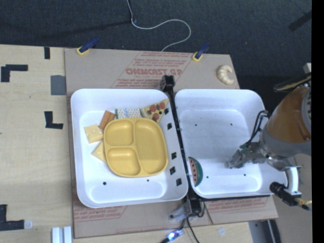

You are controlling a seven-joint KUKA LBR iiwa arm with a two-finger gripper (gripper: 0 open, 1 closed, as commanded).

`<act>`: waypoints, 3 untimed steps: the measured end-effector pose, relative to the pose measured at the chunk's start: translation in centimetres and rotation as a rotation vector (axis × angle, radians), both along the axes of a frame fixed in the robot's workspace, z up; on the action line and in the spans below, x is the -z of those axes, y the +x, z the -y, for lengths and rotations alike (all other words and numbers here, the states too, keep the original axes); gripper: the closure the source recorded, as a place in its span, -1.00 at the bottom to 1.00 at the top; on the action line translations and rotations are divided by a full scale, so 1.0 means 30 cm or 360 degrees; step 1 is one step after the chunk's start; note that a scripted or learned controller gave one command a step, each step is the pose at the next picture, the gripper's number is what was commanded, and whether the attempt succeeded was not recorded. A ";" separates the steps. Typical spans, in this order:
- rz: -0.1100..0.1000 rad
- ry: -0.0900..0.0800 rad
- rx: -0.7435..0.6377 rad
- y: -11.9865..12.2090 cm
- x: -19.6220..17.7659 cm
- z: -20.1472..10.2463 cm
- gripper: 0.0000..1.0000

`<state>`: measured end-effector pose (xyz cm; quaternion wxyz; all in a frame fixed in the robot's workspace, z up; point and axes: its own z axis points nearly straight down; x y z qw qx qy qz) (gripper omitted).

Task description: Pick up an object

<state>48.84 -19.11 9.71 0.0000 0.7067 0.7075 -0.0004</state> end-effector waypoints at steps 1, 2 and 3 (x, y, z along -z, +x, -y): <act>0.0007 -0.0001 0.0000 0.009 -0.210 0.002 1.00; 0.0008 -0.0002 -0.0001 0.004 -0.419 -0.003 1.00; -0.0001 0.0001 0.0000 0.004 -0.423 -0.006 1.00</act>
